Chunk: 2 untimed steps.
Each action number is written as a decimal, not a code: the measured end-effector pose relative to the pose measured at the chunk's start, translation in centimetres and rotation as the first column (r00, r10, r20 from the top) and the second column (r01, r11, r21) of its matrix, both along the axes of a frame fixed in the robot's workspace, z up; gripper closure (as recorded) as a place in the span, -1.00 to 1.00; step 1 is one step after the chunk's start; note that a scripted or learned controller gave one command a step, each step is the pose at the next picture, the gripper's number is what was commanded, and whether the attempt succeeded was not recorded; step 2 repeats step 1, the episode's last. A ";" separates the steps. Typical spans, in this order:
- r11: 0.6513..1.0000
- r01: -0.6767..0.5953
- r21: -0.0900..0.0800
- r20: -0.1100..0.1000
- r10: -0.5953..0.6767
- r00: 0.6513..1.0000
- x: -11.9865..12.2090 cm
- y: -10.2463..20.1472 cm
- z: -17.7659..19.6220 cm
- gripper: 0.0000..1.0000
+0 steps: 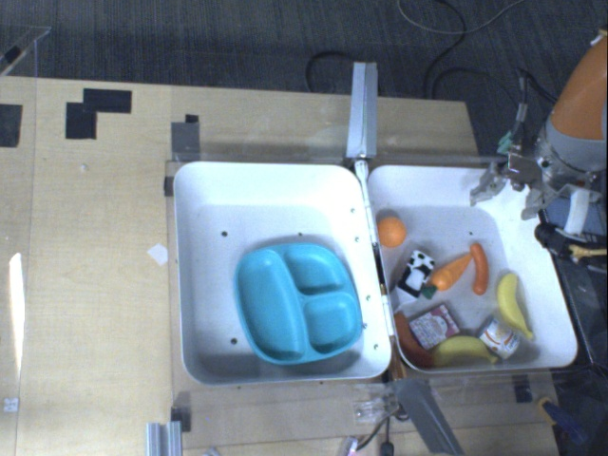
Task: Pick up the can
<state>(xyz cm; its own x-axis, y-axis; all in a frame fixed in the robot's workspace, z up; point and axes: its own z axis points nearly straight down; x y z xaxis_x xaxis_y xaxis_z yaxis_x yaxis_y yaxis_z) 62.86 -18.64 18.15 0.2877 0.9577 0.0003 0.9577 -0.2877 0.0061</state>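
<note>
The can [499, 338] is small and silver-white with a dark label. It lies tilted near the front right corner of the right bin [446, 198], between two bananas. My gripper [504, 194] hangs over the bin's back right corner, well behind the can. Its fingers are spread open with nothing between them. The arm's orange band [581, 103] shows above it at the right edge.
Around the can lie a yellow banana [513, 304], a second banana [463, 350], a red packet [432, 327], a carrot [450, 271], a red sausage-like piece [479, 267], a black-and-white toy [414, 273] and an orange [390, 231]. The left bin [204, 283] holds a blue divided plate [299, 302].
</note>
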 end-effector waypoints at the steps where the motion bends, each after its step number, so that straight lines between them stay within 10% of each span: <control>1: 0.996 -0.087 0.001 -0.003 0.087 0.996 -7.5 1.5 -4.1 -1.00; 2: 0.996 -0.087 0.001 -0.003 0.087 0.996 -7.5 1.5 -4.1 -1.00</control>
